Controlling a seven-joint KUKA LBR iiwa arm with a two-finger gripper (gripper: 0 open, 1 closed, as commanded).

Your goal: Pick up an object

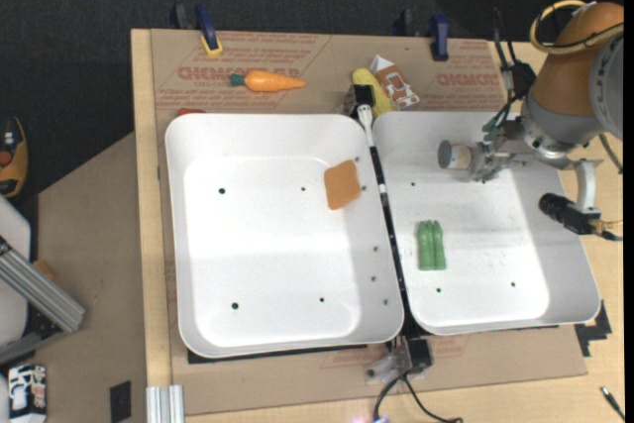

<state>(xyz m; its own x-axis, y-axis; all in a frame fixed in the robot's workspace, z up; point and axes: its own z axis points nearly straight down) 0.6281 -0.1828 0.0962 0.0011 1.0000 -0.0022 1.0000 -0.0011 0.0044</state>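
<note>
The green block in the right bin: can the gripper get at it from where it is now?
Probably yes. The green block lies alone on the right bin, and nothing stands between it and the gripper.

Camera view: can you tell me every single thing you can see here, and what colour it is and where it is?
bins: two, white, side by side on the bench
orange piece: one, flat, orange, upper right part of the left bin
green block: one, green, middle of the right bin
carrot: one, orange with a green end, on the board behind the left bin
small pile of toys: yellow, white and brown, on the board behind where the bins meet; too small to count
clamps: two, blue, back edge of the board
arm: one, grey with an orange band, reaching in from the right
tool: one, grey, over the back of the right bin
</note>
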